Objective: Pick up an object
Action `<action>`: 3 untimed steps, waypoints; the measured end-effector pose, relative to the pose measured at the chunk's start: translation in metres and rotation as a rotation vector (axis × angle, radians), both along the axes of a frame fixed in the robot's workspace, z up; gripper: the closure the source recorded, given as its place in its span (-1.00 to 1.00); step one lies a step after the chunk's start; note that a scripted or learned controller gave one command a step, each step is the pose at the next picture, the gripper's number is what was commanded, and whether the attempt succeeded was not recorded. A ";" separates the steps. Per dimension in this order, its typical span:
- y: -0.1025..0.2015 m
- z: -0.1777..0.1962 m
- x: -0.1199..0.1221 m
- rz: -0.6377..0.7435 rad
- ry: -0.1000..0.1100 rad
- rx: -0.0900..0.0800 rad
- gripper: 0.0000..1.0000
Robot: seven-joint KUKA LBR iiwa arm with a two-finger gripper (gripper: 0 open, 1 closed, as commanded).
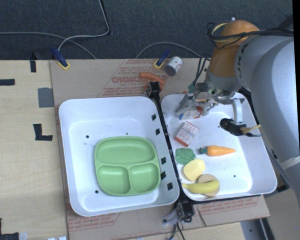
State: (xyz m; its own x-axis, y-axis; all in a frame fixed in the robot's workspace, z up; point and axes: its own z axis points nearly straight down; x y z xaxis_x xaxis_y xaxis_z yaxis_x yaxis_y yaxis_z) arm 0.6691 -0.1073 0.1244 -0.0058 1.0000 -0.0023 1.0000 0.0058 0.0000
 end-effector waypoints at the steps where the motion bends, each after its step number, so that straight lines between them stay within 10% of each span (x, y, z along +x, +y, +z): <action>1: -0.009 -0.039 0.000 -0.004 -0.001 0.001 -1.00; 2: -0.009 -0.029 0.000 -0.003 -0.002 -0.001 1.00; 3: -0.009 -0.029 0.000 -0.003 -0.001 -0.001 -1.00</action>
State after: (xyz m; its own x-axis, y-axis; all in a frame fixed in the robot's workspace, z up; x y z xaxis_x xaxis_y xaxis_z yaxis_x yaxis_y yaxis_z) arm 0.6689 -0.1160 0.0955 -0.0025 1.0000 -0.0034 1.0000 0.0025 0.0013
